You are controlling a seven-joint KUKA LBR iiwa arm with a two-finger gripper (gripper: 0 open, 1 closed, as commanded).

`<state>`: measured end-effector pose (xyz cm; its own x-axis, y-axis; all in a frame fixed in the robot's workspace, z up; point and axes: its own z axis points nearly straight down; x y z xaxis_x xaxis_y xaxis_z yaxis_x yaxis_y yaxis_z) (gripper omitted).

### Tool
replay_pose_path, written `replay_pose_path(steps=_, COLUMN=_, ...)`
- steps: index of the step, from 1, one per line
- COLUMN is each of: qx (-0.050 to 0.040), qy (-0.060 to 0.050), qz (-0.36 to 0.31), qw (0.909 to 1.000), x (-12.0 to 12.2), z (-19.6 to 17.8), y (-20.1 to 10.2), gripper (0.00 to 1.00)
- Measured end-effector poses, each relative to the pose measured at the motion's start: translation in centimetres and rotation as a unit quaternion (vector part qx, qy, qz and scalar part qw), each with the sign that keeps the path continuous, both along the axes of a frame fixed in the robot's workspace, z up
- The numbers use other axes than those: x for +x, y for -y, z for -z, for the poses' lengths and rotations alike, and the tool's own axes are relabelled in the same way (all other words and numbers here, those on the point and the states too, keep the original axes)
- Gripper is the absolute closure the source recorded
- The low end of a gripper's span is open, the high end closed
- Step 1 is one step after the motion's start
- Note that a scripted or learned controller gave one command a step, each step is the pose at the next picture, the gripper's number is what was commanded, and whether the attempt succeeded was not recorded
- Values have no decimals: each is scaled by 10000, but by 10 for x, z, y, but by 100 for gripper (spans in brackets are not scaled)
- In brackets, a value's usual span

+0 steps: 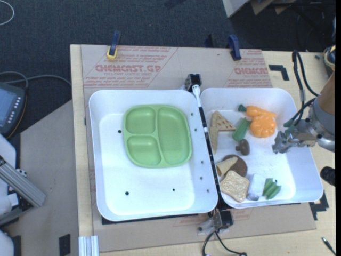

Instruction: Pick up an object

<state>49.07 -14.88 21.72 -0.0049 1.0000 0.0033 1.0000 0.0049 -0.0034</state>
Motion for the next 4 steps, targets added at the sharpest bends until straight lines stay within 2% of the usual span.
replay_pose_path(steps=2, qx=-5, qy=17, qz=-10, qw=10000, x=0, z=-17, y=-100, gripper=100)
replay_pose_path(steps=3, qx=0, qy=-4, qz=-9, qw=10000, x=-9, z=-20, y=-156, gripper=100)
replay_pose_path(steps=4, qx=-9, qy=-18, qz=-5, qw=10000, x=-10, z=-2, y=-215, gripper=100)
